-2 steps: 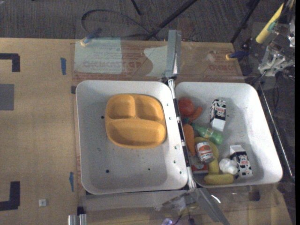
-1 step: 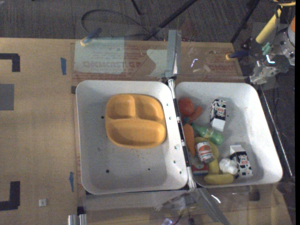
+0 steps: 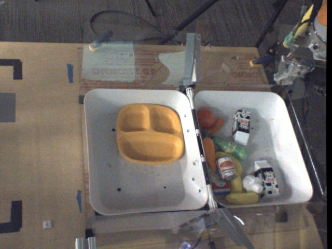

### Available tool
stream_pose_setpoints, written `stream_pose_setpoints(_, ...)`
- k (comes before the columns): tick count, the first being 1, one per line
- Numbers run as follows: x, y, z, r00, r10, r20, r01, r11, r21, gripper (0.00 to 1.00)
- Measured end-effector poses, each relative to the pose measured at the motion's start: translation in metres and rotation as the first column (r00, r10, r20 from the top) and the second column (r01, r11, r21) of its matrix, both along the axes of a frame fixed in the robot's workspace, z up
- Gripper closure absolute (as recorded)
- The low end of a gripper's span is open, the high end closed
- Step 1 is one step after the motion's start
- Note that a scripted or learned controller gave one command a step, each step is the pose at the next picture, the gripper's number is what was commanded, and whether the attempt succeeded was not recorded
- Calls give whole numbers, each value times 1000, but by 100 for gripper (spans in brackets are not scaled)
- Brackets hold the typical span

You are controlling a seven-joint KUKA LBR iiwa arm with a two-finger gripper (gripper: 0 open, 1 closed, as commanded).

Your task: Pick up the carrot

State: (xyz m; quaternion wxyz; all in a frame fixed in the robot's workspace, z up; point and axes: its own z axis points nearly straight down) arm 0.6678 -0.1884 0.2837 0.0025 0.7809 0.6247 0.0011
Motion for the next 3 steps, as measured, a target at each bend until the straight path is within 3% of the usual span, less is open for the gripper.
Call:
stream_pose_setpoints(1, 0, 1, 21, 962, -273, -1, 273, 962, 1, 100)
stream_pose_setpoints(2, -1, 7, 7, 963, -269, -8, 269, 963, 2, 100)
stream_pose_setpoints(3, -17, -10, -42, 944, 329, -5, -329, 944, 3, 100)
